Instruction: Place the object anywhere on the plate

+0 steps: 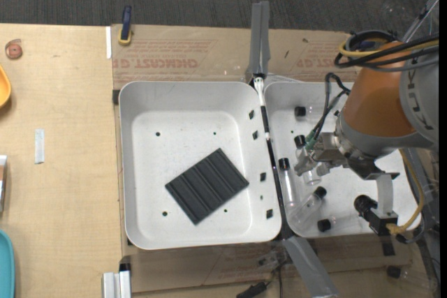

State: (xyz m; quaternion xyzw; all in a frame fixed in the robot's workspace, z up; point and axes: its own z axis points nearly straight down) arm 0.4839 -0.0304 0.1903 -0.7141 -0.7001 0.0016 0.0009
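Note:
A dark grey ribbed plate lies flat and turned at an angle in the left bin, toward its front. My gripper hangs low over the middle of the right bin, under the arm's orange band. Just left of and below the gripper, a clear, glassy object lies along the right bin's left wall; its outline is hard to make out. The gripper's metal parts blend with the white floor, and nothing can be seen held in it.
Small black pieces lie in the right bin at the back and the front. The raised divider between the bins carries black clips. A blue clamp sits on the cardboard behind the left bin.

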